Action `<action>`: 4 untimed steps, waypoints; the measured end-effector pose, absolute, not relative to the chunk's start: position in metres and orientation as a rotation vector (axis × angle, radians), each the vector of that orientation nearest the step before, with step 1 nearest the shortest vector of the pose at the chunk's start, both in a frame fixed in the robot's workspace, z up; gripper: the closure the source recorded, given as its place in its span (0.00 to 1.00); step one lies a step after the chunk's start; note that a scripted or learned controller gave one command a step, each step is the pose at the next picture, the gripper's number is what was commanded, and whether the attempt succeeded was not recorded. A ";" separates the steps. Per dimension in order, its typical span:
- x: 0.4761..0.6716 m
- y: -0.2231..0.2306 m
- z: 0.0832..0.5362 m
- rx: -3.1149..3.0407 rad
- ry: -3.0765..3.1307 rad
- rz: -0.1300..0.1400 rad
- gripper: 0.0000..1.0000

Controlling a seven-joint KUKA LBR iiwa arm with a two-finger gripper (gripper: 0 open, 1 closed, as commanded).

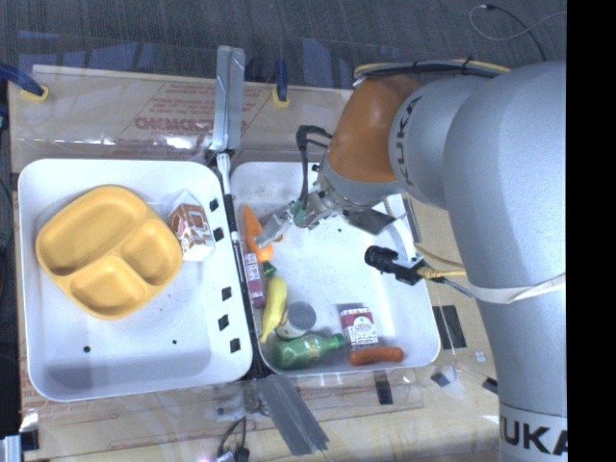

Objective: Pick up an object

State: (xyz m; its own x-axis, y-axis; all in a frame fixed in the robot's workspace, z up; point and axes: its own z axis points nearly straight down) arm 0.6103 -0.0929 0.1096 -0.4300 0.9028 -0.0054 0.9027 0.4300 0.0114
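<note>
Pincer (281, 225) sits low in the right bin (414, 296), near its upper left, just beside the carrot (252, 231) lying along the left wall. Finger spread: cannot tell, the tips are small and blurred against the white floor; nothing visibly pinched. Nearest candidate is that carrot: looks like moulded plastic toy food, so likely light, stiff, smooth and a bit slippery; tapered, so best taken across the thicker middle, fingers square to its long axis. Its closeness to the wall leaves little room for the outer finger. Other options further down the bin: banana (274, 303), green bottle (306, 349), small can (300, 316), red box (359, 325), second carrot (376, 355). Bottle is rounded and may roll; box has flat faces, likely easiest. Left bin (58, 373) holds a yellow divided plate (106, 248) and a small carton (191, 226).
</note>
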 end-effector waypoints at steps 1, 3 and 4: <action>0.627 -0.105 0.093 1.908 2.493 -0.001 0.00; 0.611 -0.096 0.093 2.116 2.318 -0.007 0.00; 0.598 -0.081 0.192 1.995 2.428 -0.002 0.00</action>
